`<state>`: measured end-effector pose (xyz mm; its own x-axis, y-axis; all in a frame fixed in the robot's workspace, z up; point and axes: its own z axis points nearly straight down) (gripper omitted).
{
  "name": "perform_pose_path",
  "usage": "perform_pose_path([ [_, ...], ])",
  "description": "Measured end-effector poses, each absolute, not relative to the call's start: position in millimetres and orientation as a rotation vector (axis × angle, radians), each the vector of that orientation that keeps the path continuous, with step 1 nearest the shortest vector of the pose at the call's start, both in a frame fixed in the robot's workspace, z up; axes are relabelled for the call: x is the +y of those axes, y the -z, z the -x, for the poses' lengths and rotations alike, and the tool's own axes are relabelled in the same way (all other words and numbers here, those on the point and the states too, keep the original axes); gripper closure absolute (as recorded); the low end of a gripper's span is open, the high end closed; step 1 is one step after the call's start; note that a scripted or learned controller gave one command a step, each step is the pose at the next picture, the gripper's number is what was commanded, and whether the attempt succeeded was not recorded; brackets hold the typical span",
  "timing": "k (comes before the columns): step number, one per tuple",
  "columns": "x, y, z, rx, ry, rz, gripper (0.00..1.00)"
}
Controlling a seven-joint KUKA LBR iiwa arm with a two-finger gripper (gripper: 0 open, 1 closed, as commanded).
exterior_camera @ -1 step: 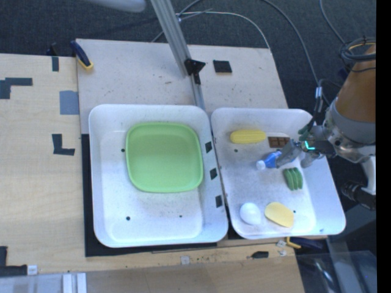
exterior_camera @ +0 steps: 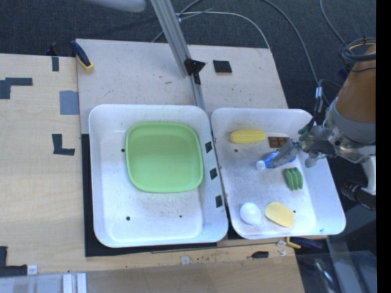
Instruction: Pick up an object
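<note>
A: Objects sit in right bin: corn cob, green ridged piece, white egg, yellow wedge, small brown block.

B: Gripper?

A: I see it low among them, angled toward the middle for a pick. Open or closed, I can't tell.

B: Labels?

A: None readable. Green plate in left bin.

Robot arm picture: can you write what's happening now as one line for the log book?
arm: over right bin | gripper: low by blue-white object | nearby: corn, green piece | left bin: green plate
</note>
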<state>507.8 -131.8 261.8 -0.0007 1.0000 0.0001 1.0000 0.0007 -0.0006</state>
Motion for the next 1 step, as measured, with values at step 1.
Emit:
perform_pose_path([
  [1,-135.0,-216.2,-513.5,-2.219,-0.005,2.218,0.0],
])
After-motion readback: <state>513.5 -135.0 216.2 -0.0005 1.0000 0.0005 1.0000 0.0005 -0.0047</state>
